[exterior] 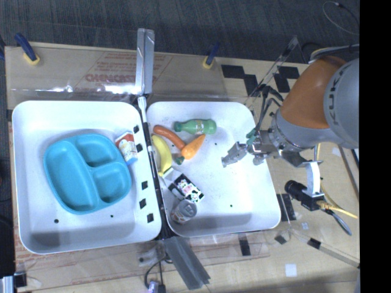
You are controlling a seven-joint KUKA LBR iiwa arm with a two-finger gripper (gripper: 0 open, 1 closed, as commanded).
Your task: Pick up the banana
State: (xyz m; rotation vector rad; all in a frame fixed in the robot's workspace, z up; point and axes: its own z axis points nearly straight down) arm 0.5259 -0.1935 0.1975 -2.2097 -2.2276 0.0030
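The yellow banana (162, 153) lies in the right bin (259, 212), along its left wall, curved and pointing toward the front. An orange carrot (193, 146) and a red-orange sausage-shaped piece (168, 134) touch it on the right and above. My gripper (234, 155) hovers over the middle right of the same bin, well to the right of the banana, with nothing between its fingers; they look spread apart.
A green bottle (195, 126) lies at the back of the right bin. A black-and-white box (186, 189) and a metal can (184, 210) sit near its front left. The left bin (36, 224) holds a blue divided tray (88, 172) and a small carton (127, 147).
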